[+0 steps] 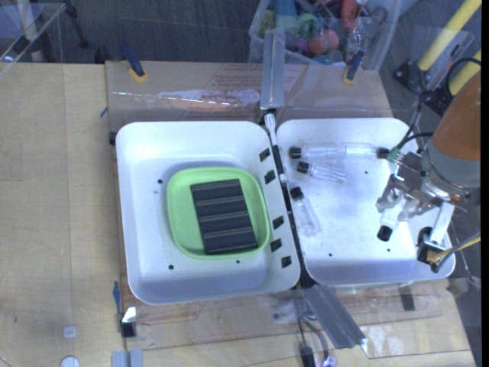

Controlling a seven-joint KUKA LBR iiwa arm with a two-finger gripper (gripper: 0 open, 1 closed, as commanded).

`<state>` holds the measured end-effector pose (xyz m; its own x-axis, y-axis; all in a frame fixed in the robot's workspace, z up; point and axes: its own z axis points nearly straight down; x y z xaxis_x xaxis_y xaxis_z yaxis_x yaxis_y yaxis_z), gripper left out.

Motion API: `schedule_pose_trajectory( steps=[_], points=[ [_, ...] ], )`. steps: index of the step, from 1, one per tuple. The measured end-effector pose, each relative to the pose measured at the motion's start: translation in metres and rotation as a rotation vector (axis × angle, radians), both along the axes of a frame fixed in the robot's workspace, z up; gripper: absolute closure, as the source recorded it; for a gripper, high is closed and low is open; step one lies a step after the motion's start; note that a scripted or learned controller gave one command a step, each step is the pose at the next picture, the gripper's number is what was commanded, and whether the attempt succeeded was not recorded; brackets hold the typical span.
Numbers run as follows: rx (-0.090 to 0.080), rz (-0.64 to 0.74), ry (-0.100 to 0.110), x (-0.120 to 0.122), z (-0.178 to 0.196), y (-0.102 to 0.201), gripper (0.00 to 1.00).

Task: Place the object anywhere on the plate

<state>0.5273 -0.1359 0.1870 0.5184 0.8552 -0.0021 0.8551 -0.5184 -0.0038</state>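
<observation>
Camera view looked down at a slant on a wooden counter (pixel 46 205) bearing two white bins side by side; the left bin (pixel 141 174) held a green plate (pixel 179 186) near its middle, and a dark ridged block (pixel 223 216) lay flat on the plate, its long side running toward the bin's near edge; the right bin (pixel 344 258) held several clear tubes with black caps; one long tube (pixel 336 152) lay along the bin's far edge, a shorter one (pixel 321 172) just nearer than it, and another (pixel 303 211) lay close to the divider between the bins; the arm (pixel 458 140) reached in from the right side of the counter, grey with an orange band, and its hand (pixel 401 205) hung over the right part of the right bin, near that bin's right edge; whether the hand was spread or pressed together could not be told, since the metal parts blurred together; a small black-tipped piece (pixel 384 233) sat just below the hand, and whether it touched the hand could not be told; a box of coloured toys (pixel 321 14) stood beyond the far edge of the counter.
</observation>
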Motion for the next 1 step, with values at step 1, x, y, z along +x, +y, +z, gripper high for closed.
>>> schedule_pose_trajectory(
  steps=[1],
  points=[
    [0.0, 0.0, 0.0, 0.0001, 0.0001, 0.0, 0.0]
  ],
)
